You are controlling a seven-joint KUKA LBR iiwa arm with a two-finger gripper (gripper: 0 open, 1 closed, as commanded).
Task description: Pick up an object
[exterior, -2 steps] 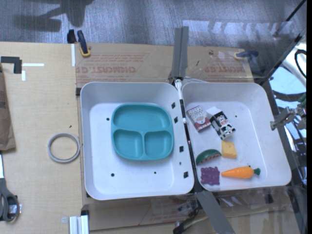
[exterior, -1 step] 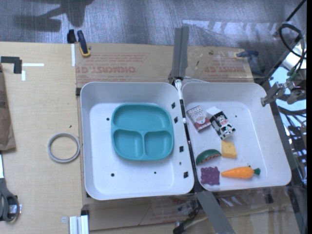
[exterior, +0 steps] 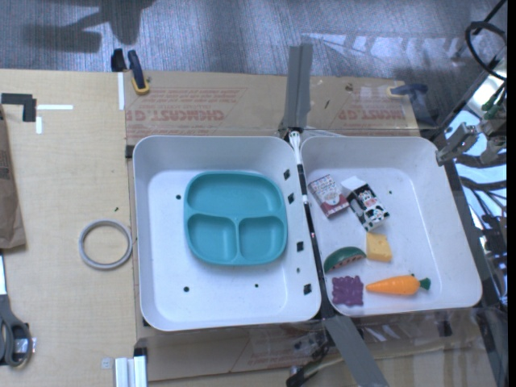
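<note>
The right bin (exterior: 435, 240) holds several small toys. A red and white carton (exterior: 327, 195) lies beside a black and white cow-patterned piece (exterior: 368, 205). Below them sit a yellow cheese block (exterior: 379, 247), a watermelon slice (exterior: 345, 258), a purple grape bunch (exterior: 347, 290) and an orange carrot (exterior: 397, 285). My gripper (exterior: 457, 141) hangs at the bin's upper right corner, over the rim and well away from all the toys. Nothing is visible in it.
The left bin (exterior: 157, 240) holds a teal divided plate (exterior: 236, 218). On the wooden bench to the left lie a grey ring (exterior: 106, 243) and scissors (exterior: 14, 341). Cables (exterior: 488, 208) crowd the right side past the bin.
</note>
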